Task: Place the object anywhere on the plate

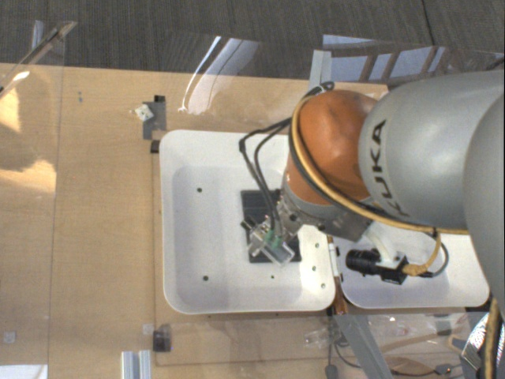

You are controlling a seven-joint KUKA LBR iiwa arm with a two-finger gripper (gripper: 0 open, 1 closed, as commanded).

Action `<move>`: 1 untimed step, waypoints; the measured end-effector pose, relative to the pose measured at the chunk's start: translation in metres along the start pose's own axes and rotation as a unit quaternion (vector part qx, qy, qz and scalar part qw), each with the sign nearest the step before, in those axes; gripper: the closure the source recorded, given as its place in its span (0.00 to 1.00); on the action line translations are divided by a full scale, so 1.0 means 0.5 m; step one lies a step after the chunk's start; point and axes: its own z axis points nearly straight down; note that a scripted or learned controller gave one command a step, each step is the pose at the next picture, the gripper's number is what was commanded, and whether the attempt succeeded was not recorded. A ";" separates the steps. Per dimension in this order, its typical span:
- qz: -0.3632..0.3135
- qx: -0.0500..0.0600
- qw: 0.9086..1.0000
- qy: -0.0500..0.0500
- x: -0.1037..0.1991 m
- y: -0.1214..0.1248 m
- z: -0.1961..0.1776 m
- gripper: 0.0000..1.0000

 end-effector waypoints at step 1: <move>0.106 0.000 0.994 0.000 0.110 0.110 -0.082 1.00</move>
